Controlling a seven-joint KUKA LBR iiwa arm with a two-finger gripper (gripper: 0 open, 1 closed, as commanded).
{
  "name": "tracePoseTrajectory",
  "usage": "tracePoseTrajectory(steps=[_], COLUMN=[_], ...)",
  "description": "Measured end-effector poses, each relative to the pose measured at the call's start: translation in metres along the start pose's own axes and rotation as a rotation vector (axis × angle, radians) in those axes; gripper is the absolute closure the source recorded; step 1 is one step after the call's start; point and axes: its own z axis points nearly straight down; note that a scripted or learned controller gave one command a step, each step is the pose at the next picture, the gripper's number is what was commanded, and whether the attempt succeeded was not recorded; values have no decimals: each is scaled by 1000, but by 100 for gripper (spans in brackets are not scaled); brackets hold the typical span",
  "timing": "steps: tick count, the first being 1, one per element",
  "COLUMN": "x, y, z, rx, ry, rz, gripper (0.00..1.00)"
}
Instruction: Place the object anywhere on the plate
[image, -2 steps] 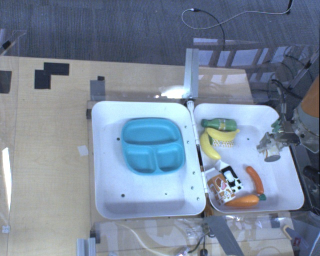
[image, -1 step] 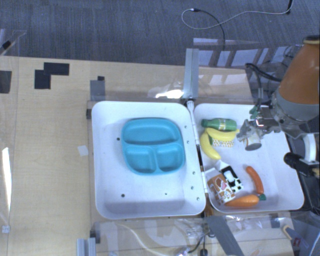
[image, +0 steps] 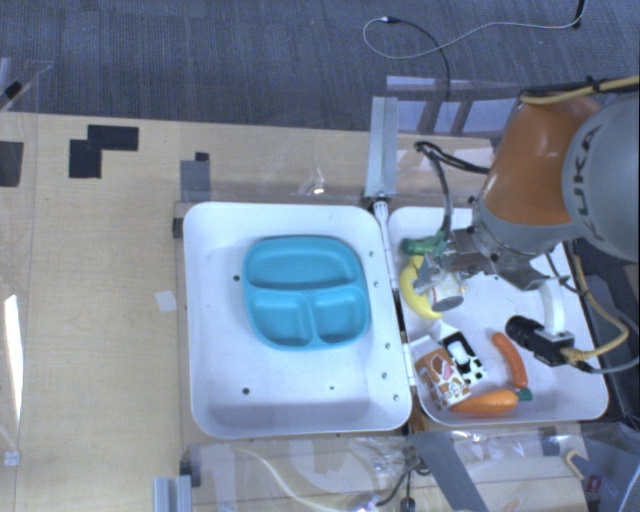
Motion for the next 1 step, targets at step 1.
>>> tracePoseTrajectory(steps=[1], x=[77], y=[8], z=[40], rx=[1], ry=[1], rz=[-185], gripper=[100])
